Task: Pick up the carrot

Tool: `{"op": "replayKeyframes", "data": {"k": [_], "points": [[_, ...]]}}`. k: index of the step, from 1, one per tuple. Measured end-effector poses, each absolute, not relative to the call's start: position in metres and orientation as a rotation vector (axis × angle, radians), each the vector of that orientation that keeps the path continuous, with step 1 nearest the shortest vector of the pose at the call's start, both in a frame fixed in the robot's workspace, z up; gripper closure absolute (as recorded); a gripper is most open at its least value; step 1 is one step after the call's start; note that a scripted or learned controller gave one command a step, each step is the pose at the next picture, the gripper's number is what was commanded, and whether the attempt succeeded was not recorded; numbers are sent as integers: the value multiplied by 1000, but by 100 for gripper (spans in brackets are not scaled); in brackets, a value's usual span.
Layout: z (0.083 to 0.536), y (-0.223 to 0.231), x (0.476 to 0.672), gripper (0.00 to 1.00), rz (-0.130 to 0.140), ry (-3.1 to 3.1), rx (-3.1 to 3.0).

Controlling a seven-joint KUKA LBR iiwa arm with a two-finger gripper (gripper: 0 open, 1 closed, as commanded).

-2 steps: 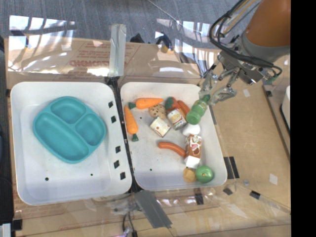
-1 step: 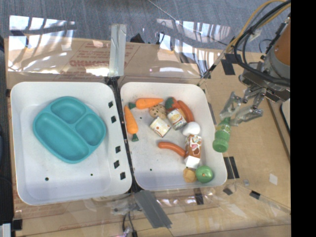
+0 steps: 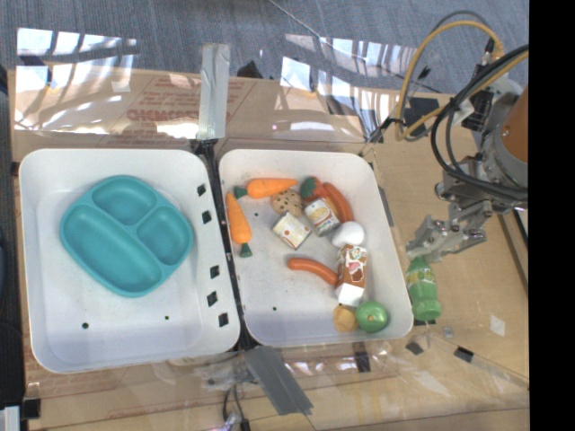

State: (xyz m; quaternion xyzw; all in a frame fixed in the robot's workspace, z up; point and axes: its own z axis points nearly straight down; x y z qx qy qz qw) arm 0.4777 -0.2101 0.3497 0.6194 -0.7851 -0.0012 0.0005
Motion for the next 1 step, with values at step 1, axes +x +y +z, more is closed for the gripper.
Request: {"op": "replayKeyframes", "data": {"k": [1], "points": [[428,-209,506,100,9,-2323,2118]]}}
